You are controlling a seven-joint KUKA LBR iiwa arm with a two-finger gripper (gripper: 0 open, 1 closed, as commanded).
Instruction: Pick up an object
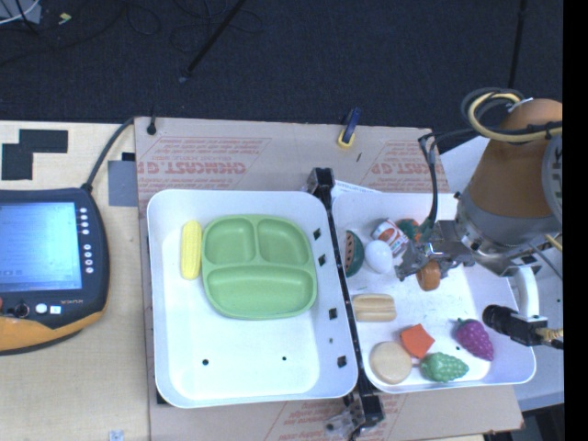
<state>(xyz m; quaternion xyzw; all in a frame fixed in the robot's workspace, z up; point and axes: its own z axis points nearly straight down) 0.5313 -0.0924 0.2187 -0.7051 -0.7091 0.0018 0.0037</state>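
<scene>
My gripper (421,265) hangs over the upper middle of the right bin (514,370), reaching in from the right. A small orange-brown round thing (429,277) sits right against its underside; whether it is gripped or lies on the bin floor is unclear. Just left of the gripper are a white egg (378,256), a red and white can (391,235) and a watermelon slice (354,252). Lower in that bin lie a bun (373,308), an orange-red block (416,340), a round biscuit (391,363), a green leafy piece (445,367) and purple grapes (474,338).
The left bin (239,366) holds a green divided plate (258,266) with a yellow corn cob (190,249) beside it on the left. A black divider (335,292) separates the bins. A handheld control pendant (46,265) lies at the far left of the bench.
</scene>
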